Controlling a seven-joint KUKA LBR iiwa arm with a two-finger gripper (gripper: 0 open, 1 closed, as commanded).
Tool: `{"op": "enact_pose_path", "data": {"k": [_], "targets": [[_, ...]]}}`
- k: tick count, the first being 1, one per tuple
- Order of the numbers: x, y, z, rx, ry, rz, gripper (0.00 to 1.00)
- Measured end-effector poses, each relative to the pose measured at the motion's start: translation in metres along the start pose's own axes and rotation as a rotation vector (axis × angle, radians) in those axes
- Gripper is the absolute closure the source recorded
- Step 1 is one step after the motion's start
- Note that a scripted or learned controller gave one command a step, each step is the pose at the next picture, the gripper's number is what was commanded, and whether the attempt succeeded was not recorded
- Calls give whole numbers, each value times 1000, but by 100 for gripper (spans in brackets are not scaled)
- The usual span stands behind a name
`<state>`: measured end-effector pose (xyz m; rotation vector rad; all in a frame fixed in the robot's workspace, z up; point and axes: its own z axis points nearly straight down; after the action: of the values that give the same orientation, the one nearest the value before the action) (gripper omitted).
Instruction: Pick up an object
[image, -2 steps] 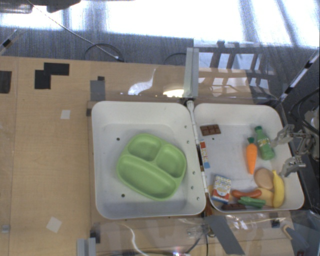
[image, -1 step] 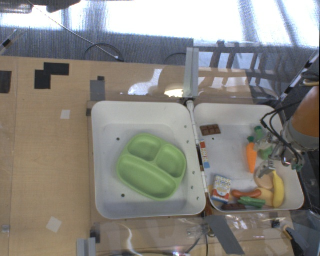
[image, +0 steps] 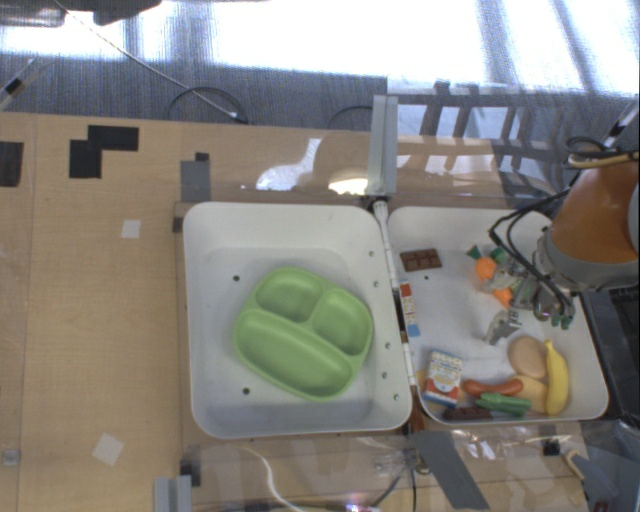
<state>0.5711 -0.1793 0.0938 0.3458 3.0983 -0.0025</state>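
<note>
The gripper (image: 503, 326) is hanging low in the right bin (image: 450, 305), its fingers parted and holding nothing — the approach step. The egg (image: 527, 356) is lying just beside; next it needs lowering onto it.

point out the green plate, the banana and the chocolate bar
green plate (image: 303, 332), camera view, middle divider
banana (image: 556, 378), camera view, mid-curve
chocolate bar (image: 420, 260), camera view, centre

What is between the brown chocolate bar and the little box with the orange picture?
Only bare white floor of the right bin lies between the chocolate bar and the small box, seen in the camera view.
</note>
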Motion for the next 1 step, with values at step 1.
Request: {"op": "enact_pose_path", "data": {"k": [1], "targets": [[-32,23,6,0,11,109,0]]}}
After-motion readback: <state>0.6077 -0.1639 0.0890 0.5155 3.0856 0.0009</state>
